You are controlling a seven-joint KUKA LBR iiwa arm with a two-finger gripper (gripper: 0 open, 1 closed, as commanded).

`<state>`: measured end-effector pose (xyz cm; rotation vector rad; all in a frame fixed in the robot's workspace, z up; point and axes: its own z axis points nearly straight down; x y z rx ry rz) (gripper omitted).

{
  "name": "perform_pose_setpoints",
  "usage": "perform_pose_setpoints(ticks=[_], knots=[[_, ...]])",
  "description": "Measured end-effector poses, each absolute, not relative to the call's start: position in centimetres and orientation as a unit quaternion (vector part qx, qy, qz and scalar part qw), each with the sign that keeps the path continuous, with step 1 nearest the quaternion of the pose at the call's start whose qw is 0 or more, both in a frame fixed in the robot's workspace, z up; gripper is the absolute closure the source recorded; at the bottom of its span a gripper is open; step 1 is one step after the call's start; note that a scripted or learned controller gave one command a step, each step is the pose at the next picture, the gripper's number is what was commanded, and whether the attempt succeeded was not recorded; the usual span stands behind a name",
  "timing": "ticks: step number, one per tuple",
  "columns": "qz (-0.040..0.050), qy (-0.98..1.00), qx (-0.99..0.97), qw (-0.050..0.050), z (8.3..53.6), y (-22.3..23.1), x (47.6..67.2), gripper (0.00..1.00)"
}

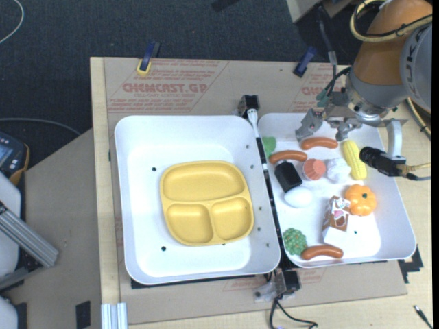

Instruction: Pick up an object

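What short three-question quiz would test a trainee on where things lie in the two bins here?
1. True or false: the yellow divided plate lies in the left bin.
2. Which item lies nearest the gripper? A) the broccoli B) the upper sausage C) the orange pumpkin
3. How many sausages lie in the right bin?

Key:
1. True.
2. B; the gripper hangs just above it at the bin's far end.
3. Three: the upper sausage, one just left of and below it, and one at the near edge.
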<state>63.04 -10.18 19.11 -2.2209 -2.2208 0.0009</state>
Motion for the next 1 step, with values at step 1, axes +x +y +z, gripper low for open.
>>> perform_pose_setpoints(ticks=[1], knots=[[0.0019,-0.707,-0.707,0.003,14.02,-10.39,61.99,0.0]])
